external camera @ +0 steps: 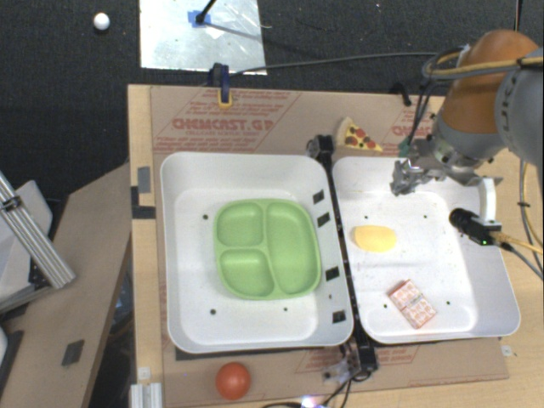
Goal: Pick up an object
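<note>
A brown board (255, 113) over dark carpet carries two white bins; the left bin (183, 228) holds a green divided plate (266, 247). In the right bin (493, 304), the gripper (406, 179), finger spread unclear, hangs at the far side; a yellow lemon-like piece (375, 238) lies mid-bin, a pink packet (412, 303) nearer

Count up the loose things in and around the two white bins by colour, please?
Green: 1, the green plastic divided plate in the left bin
Yellow: 2, the yellow oval lump in the right bin and the yellow toy pizza slice behind it
Pink: 1, the pink patterned rectangular block in the right bin
Orange-red: 1, the orange-red ball on the board in front
Total: 5
</note>
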Robot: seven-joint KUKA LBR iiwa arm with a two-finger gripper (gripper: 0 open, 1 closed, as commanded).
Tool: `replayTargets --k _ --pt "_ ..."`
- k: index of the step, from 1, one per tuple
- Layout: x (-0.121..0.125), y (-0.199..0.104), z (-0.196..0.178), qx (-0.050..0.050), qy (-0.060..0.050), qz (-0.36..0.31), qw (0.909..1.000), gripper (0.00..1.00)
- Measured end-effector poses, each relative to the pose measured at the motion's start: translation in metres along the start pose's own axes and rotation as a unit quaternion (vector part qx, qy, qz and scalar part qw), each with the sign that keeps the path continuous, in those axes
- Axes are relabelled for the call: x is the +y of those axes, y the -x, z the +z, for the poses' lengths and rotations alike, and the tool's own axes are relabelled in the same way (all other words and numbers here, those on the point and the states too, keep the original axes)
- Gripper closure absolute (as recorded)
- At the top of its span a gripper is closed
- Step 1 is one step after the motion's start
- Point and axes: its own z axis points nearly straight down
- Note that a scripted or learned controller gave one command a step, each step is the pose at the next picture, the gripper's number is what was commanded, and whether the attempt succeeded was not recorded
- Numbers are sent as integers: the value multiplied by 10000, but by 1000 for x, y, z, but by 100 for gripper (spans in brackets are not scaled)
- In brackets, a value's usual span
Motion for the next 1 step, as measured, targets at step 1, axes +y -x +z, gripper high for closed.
replayTargets --k 1 --pt "1 0 -54 -3 13 -3 10000 100"
